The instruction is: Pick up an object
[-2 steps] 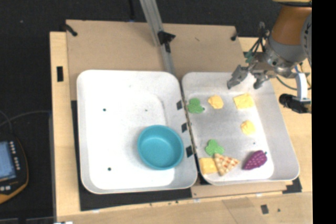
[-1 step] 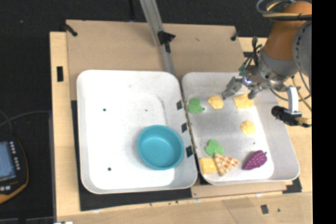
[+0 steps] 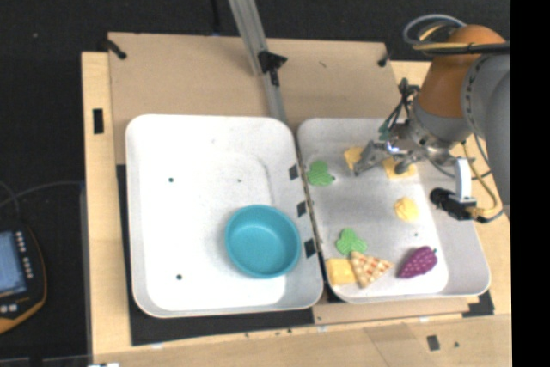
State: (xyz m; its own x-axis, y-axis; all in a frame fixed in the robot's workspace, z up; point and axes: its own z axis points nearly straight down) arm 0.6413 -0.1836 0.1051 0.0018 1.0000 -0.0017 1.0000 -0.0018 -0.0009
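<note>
My gripper [image 3: 384, 157] hangs low over the far part of the right bin [image 3: 464, 258]. It sits between two yellow pieces: one [image 3: 352, 156] at its left and one [image 3: 400, 170] just below it, partly covered by it. Further forward in the same bin lie a small yellow lump [image 3: 406, 208], a green leaf shape [image 3: 320, 174], a second green piece [image 3: 350, 241], a yellow block [image 3: 340, 272], a pizza slice [image 3: 369, 268] and a purple bunch of grapes [image 3: 418, 261]. I see nothing lifted off the bin floor.
The left bin [image 3: 172, 150] holds a blue bowl [image 3: 262, 240] near its front right corner. A grey pole [image 3: 245, 9] slants up from the back edge between the bins. The arm [image 3: 455, 90] fills the right side above the right bin.
</note>
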